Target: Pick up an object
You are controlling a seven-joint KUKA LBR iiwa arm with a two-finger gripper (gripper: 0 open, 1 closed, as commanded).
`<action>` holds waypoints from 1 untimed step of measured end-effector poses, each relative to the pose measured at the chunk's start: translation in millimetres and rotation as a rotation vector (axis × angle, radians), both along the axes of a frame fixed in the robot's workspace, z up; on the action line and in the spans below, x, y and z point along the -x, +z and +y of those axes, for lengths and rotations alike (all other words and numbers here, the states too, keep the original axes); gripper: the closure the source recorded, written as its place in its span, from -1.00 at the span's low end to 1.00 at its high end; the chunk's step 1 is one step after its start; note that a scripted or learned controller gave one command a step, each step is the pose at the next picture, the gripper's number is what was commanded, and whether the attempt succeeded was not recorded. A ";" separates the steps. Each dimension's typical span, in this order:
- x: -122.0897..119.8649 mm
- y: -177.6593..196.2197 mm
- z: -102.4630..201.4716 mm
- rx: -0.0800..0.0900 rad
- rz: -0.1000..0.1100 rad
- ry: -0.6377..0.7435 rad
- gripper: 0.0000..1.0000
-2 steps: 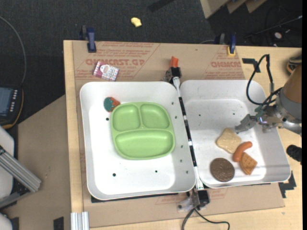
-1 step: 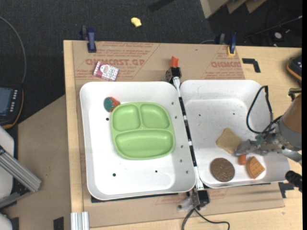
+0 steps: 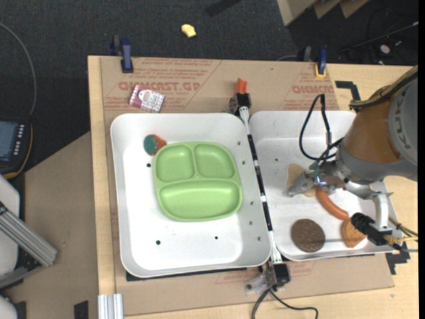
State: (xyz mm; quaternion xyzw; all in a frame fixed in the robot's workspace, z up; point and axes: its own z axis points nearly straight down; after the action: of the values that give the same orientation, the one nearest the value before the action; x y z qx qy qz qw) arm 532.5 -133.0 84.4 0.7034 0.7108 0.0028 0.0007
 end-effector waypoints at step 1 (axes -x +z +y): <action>2.2 10.5 -7.0 0.006 0.000 -0.010 1.00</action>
State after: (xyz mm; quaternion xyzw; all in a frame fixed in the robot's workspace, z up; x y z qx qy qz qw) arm 530.3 -140.0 94.9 0.7070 0.7072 0.0009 0.0028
